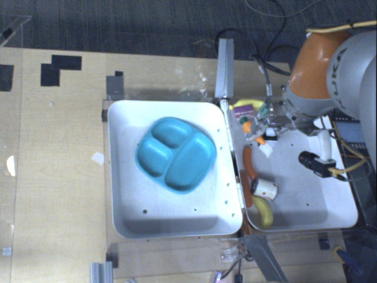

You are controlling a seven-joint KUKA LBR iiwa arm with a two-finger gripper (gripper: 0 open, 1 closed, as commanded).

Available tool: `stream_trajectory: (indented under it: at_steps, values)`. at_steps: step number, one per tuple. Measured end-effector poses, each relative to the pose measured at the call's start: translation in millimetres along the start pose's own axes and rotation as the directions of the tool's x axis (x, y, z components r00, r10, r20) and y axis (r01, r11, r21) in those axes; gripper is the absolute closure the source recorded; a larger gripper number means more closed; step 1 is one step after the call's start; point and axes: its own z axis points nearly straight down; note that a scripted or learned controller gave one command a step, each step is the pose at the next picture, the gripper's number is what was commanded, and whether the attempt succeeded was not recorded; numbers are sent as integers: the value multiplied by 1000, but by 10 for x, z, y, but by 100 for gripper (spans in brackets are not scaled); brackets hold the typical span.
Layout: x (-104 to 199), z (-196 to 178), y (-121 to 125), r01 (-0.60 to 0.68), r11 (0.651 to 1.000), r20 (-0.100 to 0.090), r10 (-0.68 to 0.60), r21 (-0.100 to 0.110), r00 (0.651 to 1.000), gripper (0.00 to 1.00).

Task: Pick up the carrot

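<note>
While the claw (259,128) hovers over the carrot (248,126), you can't tell its state.
Crowding against the bin wall (231,140) could spoil your grasp.

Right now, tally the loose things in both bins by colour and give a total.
Blue: 1, divided plate, left bin
Yellow: 2, banana and yellow item, right bin
Reddish: 1, sausage
White: 1, cup
Orange: 1, carrot, partly hidden
Total: 6

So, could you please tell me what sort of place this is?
Probably a robotics lab bench set up for pick-and-place trials: two shallow white bins side by side, a blue divided plate and toy food like a banana, with the grey-and-orange arm reaching in.
</note>
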Motion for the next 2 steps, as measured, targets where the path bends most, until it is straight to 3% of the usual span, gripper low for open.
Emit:
stream_trajectory:
  at_steps: [1,2]
  values:
    - [367,-984,158,-28,1000,1,28,-6,1000,100]
    - [379,-1089,171,-19,1000,3,19,-9,1000,100]
